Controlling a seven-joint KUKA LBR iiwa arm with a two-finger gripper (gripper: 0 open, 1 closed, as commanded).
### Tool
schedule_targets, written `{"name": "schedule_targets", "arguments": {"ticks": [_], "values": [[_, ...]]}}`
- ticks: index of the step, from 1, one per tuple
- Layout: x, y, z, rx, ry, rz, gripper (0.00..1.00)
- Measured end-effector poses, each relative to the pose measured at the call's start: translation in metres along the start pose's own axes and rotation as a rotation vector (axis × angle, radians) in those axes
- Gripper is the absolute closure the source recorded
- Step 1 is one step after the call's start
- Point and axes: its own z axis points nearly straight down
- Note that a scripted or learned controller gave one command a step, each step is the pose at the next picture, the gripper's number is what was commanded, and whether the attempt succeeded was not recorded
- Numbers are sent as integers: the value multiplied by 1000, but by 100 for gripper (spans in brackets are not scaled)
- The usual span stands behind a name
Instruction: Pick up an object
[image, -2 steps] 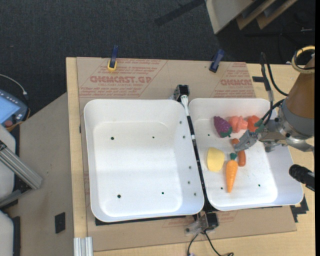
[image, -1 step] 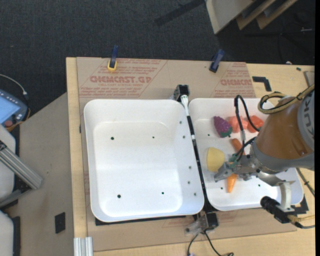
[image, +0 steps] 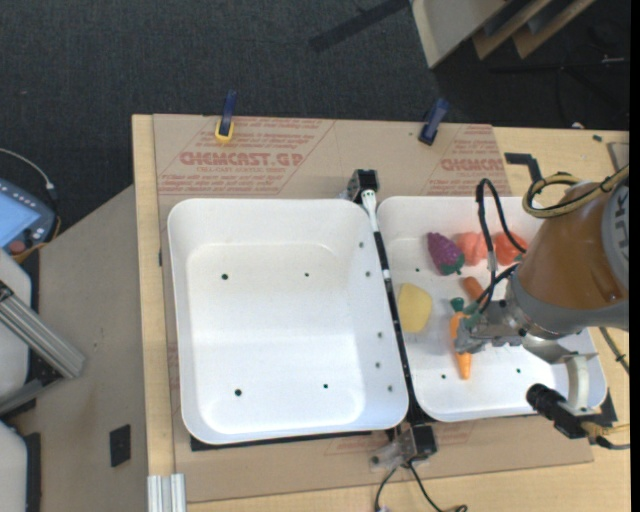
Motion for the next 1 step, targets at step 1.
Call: {"name": "schedule_targets", "arguments": {"ticks": [1], "values": [[71, 0, -69, -7, 2, -10, 100]]}}
